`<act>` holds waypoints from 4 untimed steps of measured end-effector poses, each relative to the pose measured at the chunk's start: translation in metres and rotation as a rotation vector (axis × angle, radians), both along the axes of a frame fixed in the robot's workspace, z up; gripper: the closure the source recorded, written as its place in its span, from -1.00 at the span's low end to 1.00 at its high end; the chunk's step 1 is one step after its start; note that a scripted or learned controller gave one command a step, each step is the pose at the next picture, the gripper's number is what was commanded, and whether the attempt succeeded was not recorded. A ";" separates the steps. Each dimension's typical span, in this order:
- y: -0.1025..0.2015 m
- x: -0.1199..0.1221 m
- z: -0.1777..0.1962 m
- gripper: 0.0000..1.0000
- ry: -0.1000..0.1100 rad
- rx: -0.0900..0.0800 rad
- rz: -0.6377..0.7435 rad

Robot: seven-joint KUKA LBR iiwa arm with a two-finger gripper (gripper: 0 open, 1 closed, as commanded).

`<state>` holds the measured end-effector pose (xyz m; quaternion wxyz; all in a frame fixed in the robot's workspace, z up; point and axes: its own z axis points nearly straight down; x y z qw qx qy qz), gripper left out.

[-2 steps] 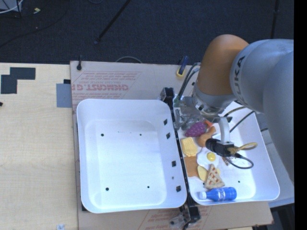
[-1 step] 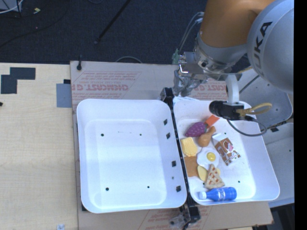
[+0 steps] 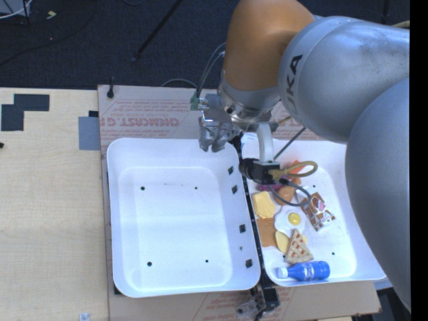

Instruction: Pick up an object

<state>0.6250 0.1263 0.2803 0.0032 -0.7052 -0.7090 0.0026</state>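
Gripper (image 3: 215, 141) hovers above left bin's (image 3: 127, 154) back right corner.

We note a pale wood tabletop (image 3: 47, 206) with a cardboard sheet (image 3: 144, 112) on it, and dark carpeted floor (image 3: 100, 25) with cables (image 3: 160, 15) behind.

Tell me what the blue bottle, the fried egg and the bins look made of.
Blue bottle: likely plastic, glossy, with a white cap. Fried egg: looks like a toy, smooth moulded plastic or rubber, flat white with a round yellow yolk. Bins: seemingly thin moulded white plastic, with rounded corners and a slight sheen.
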 end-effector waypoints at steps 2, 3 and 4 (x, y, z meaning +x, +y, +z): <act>0.071 0.016 -0.005 1.00 0.008 -0.003 0.000; 0.116 0.018 -0.018 1.00 -0.004 0.000 -0.002; 0.117 0.019 0.205 1.00 -0.024 0.005 -0.003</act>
